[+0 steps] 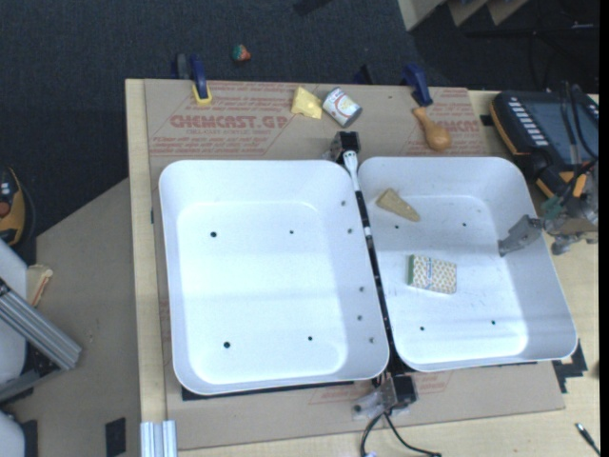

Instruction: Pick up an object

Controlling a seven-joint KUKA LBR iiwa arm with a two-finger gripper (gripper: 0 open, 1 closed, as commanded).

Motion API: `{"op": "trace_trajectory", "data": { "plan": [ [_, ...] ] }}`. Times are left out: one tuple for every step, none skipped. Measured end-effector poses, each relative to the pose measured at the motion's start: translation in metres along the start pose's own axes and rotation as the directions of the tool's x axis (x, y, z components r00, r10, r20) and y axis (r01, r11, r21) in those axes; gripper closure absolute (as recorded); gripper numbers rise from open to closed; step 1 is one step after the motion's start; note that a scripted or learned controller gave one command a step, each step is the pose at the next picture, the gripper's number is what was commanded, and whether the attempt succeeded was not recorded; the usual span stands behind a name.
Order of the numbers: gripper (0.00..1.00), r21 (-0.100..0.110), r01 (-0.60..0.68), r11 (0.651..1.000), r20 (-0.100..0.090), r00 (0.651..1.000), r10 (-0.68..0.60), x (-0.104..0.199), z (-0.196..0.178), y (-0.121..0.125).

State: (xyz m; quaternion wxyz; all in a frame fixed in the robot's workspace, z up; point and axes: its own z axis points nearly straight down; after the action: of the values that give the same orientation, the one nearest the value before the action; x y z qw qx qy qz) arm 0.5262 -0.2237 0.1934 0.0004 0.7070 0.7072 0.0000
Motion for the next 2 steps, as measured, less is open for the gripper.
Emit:
{"op": "trace_trajectory", "data": {
  "plan": [
    [1.0, -0.004, 0.001, 1.0, 0.002, 1.0, -0.001, 0.0, -0.011, 0.001],
    [1.0, -0.018, 0.001, 1.0, 0.008, 1.0, -0.001, -0.001, -0.263, -0.046]
  ]
}}
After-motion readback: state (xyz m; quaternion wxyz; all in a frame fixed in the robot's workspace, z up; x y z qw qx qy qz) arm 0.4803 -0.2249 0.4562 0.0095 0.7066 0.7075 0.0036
